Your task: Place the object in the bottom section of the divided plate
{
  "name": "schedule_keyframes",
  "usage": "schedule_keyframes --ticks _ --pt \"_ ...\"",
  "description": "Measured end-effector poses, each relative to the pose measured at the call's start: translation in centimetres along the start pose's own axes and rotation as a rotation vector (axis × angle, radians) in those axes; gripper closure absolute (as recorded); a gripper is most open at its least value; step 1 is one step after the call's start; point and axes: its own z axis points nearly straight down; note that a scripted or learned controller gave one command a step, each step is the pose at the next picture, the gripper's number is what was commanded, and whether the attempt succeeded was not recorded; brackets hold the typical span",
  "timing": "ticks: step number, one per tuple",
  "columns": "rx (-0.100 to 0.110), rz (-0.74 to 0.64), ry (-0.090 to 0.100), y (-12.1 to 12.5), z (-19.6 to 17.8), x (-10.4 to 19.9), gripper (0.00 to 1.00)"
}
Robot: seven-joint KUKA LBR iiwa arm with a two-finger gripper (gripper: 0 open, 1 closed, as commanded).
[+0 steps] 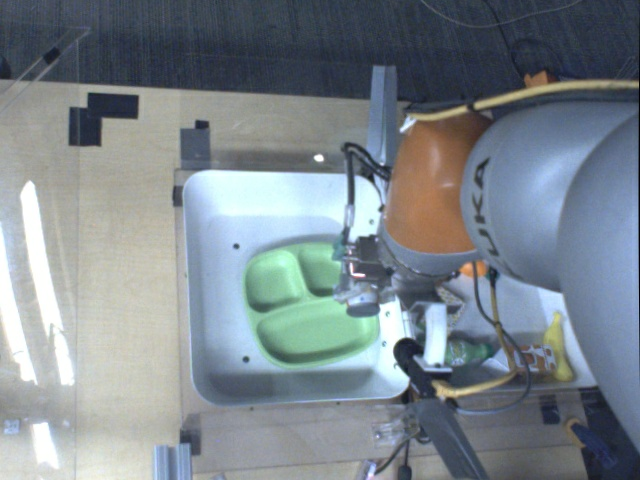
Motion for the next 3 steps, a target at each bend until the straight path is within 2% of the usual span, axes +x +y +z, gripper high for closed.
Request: schedule_keyframes --ticks 1,2,3 --pt "0.001 -0.025 0.000 -0.2 5.4 2.9 1.00" --pt "-0.001 0.368 0.000 0.6 2.6 0.5 1.00" --pt "-0.016 0.524 0.011 0.8 10.7 3.2 1.00"
